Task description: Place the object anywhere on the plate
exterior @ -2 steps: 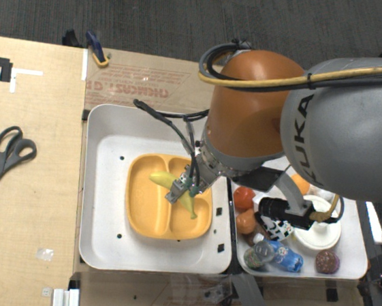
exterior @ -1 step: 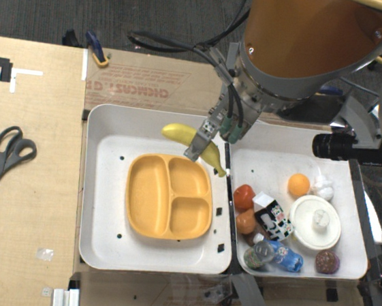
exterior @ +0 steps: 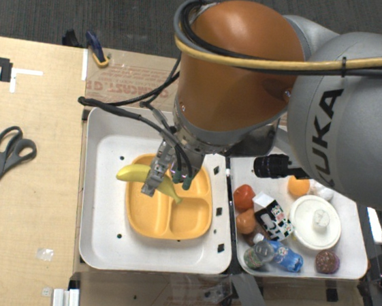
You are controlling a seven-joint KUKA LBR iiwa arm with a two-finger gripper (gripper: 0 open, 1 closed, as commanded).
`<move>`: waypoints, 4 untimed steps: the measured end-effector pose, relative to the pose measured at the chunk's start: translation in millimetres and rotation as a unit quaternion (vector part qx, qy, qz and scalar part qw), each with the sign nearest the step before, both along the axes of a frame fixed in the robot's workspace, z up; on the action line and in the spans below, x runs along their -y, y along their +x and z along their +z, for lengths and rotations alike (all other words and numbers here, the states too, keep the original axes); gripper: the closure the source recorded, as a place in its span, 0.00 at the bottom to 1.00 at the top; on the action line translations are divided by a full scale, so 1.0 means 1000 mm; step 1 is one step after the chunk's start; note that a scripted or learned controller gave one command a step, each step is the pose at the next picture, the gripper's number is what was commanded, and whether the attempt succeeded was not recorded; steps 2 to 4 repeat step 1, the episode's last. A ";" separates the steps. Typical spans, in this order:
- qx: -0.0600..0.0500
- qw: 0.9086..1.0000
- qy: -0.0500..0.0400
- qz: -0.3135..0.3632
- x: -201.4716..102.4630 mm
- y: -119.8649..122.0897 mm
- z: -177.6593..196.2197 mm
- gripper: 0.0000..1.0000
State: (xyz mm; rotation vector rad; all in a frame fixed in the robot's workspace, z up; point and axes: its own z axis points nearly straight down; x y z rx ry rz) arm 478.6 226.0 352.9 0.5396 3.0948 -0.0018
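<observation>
Gripper [exterior: 169, 179] straddles the banana [exterior: 142, 175], fingers spread open, gripping nothing; beneath it the fruit's long axis runs left-right across the yellow plate [exterior: 176, 219].

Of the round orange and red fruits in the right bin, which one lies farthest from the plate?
The orange at the bin's far edge, beside the white lid. The two tomatoes lie along the left wall, nearer the plate.

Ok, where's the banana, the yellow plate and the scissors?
banana [exterior: 132, 172]: camera view, on its bare left end.
yellow plate [exterior: 194, 218]: camera view, on the floor of its right compartment.
scissors [exterior: 12, 149]: camera view, on the black handles.
</observation>
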 end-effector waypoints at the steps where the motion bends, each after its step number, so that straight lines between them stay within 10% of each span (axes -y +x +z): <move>1: 0.000 1.000 0.000 0.000 0.000 0.000 0.000 0.00; 4: 0.000 1.000 0.000 0.000 0.000 0.000 0.000 0.00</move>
